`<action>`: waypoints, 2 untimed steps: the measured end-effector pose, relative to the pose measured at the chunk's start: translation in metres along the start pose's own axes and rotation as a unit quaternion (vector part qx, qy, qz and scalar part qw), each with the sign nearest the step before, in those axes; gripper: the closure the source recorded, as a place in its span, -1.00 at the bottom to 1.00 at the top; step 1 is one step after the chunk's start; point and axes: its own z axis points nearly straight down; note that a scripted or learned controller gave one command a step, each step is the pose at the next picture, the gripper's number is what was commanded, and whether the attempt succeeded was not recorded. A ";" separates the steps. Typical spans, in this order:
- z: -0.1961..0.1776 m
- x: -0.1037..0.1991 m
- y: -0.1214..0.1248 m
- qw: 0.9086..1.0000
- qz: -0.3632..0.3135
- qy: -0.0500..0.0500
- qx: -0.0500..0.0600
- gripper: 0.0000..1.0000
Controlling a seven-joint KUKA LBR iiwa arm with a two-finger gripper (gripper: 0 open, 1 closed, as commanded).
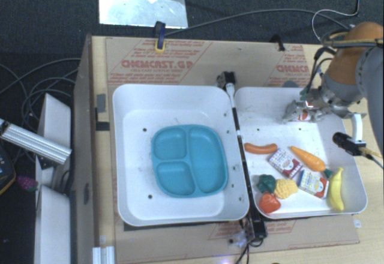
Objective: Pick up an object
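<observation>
The jaws (pixel 302 111) of the grey arm are hanging low over the far part of the right-hand shallow white bin (pixel 354 206), close to its back wall. Something small with red and white on it (pixel 304 116) is lying right at the metal tips, but the view is too blurred there to tell whether it is a toy or part of the tool, so I cannot tell whether the jaws are open, closed or gripping anything.

Nothing is visibly being lifted, so by my judgement the pick is not yet done; at most the arm is sitting at the bottom of a try.

The likely candidates are lying nearer the front of the same bin, well apart from the jaws: a red-brown toy sausage (pixel 261 149), a red-and-white small carton (pixel 285 162), an orange toy carrot (pixel 308 158), a white printed packet (pixel 312 184), a yellow toy banana (pixel 336 188) along the right wall, a yellow corn cob (pixel 286 188), a dark green leafy toy (pixel 266 183) and a red toy pepper (pixel 269 203). They are clustered, several touching.

In the left-hand white bin (pixel 129 107) a light blue divided plastic plate (pixel 189 159) is lying flat. Both bins are resting on the cardboard-covered bench (pixel 180 62).

What is left, as far as I can judge: closing on one item and raising it clear.
</observation>
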 end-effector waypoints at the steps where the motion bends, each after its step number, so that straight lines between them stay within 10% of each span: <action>1: -0.002 -0.006 0.020 1.000 -0.001 0.000 -0.001 -1.00; 2: -0.015 -0.006 0.022 1.000 -0.003 -0.002 -0.005 1.00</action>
